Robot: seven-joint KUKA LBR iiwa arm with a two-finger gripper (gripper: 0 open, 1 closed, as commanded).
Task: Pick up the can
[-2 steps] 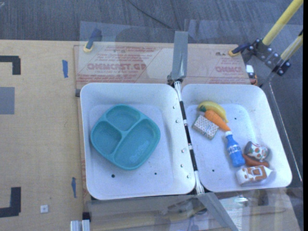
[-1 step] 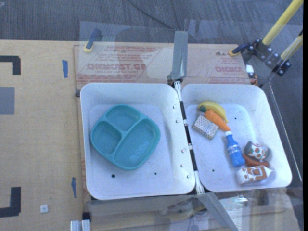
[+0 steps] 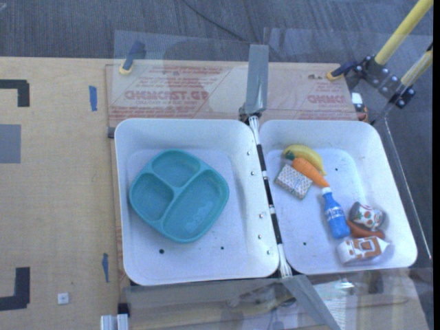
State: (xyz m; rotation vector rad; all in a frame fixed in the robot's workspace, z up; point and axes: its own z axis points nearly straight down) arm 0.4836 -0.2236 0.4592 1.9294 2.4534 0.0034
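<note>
The can (image 3: pixel 366 217) sat in the right bin (image 3: pixel 395 184), down near that bin's front right corner. It looked greyish with a red and white label, and it was tipped over rather than standing straight. Nothing was gripping or touching it from above.

Right in front of it, pretty much touching, lay a white and orange item (image 3: pixel 362 249), hard to say exactly what it was. Just to the can's left was a small blue bottle (image 3: pixel 335 215) with a white cap, lying on its side with the cap pointing toward the back of the bin.

Further back in the same bin, a banana (image 3: pixel 307 155) and a carrot (image 3: pixel 311 171) lay side by side, touching or close to it. A little checkered block (image 3: pixel 293 181) was tucked just beside the carrot, toward the divider between the bins.

The left bin (image 3: pixel 137 143) held a teal divided plate (image 3: pixel 179 195) with three compartments, lying flat a bit left of centre.

Both bins sat side by side on the wooden counter (image 3: pixel 55 184), edges touching in the middle.
</note>
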